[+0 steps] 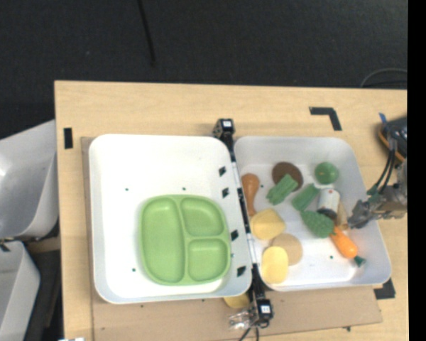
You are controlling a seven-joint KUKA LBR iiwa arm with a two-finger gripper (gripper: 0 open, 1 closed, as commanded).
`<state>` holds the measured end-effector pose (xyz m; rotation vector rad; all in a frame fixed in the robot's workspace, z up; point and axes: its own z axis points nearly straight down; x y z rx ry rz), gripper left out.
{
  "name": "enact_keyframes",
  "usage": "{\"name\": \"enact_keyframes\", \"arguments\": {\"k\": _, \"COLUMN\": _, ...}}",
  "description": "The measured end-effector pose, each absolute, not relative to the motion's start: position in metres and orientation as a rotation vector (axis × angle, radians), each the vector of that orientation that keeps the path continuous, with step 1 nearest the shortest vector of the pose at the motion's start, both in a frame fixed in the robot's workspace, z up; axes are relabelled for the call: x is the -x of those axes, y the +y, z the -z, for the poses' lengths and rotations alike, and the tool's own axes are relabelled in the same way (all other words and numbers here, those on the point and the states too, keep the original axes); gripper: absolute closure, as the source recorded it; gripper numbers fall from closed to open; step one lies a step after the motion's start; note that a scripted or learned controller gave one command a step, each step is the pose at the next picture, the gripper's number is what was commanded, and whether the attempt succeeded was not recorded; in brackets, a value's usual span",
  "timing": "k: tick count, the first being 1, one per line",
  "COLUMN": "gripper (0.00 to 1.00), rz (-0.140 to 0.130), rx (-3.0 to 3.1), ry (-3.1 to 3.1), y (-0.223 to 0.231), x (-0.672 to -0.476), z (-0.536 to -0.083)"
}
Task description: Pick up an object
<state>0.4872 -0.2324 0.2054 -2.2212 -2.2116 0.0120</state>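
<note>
hand (355, 215) is seen at the right bin's (369, 279) right edge, just above the carrot (345, 244); its opening cannot be told. carrot is judged light, stiff, smooth plastic, best taken across its thick orange middle.

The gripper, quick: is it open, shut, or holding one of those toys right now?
Gripper: cannot be told. It sits at the right bin's right edge, just above the toy carrot.

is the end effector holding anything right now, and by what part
Cannot be told. The end effector sits at the right bin's right edge, just above the orange carrot, but nothing is visible between its tips.
</note>
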Motion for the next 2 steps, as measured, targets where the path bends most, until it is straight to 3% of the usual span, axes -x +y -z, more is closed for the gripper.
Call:
{"name": "enact_keyframes", "arguments": {"k": 1, "gripper": 1.00, "rz": -0.005, "rx": 2.220, "ry": -2.218, "y": -0.229, "x": -0.488, "z": -0.094}}
{"name": "enact_keyframes", "arguments": {"k": 2, "gripper": 1.00, "rz": 0.008, "rx": 2.210, "ry": -2.236, "y": -0.132, "x": -0.506, "z": -0.192}}
